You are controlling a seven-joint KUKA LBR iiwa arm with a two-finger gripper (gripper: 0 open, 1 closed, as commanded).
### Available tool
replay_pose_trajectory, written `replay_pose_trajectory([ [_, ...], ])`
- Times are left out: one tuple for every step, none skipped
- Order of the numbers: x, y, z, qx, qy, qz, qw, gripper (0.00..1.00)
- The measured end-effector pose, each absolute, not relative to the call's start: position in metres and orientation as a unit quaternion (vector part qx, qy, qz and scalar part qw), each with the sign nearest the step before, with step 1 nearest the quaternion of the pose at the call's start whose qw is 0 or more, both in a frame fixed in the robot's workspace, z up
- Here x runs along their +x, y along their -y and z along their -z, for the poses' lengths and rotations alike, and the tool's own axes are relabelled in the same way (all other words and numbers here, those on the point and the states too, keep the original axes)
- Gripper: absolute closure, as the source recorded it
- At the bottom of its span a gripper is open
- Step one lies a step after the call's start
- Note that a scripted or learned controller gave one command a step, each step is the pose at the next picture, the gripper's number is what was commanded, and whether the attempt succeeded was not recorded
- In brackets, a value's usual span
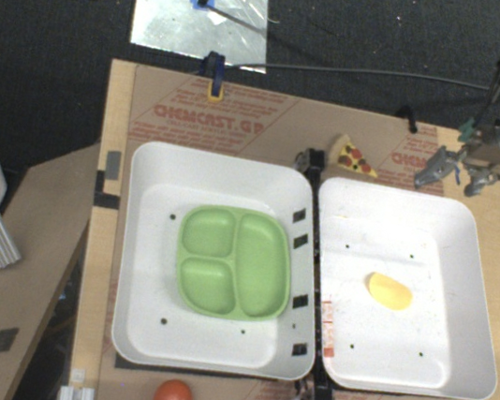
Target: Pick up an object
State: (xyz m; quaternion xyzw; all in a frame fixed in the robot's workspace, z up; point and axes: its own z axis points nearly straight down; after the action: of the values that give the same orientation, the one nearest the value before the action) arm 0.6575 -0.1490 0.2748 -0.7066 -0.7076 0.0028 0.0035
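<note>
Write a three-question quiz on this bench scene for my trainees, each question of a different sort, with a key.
1. True or false: the green divided plate lies in the left bin.
2. Multiple choice: the yellow object lies A) on the plate, B) in the right bin, C) on the cardboard outside the bins.
3. Fill in: the toy pizza slice lies on the cardboard beyond the bins, and the red ball lies at the ___ edge.

Key: 1 true; 2 B; 3 near. The tool hovers beyond the right bin's far edge.

Matt green plastic tray [234, 262], smooth white bins [235, 175], possibly glossy yellow object [389, 291]
</note>
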Motion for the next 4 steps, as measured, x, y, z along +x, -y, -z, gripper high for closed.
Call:
replay_pose_trajectory([
  [0.659, 0.149, -0.282, -0.706, 0.708, 0.0004, -0.001, 0.0],
  [0.656, 0.145, -0.22, -0.706, 0.708, -0.0009, 0.001, 0.0],
  [0.649, 0.146, -0.159, -0.707, 0.708, -0.0011, 0.001, 0.0],
  [0.659, 0.143, -0.106, -0.705, 0.709, -0.0006, 0.001, 0.0],
])
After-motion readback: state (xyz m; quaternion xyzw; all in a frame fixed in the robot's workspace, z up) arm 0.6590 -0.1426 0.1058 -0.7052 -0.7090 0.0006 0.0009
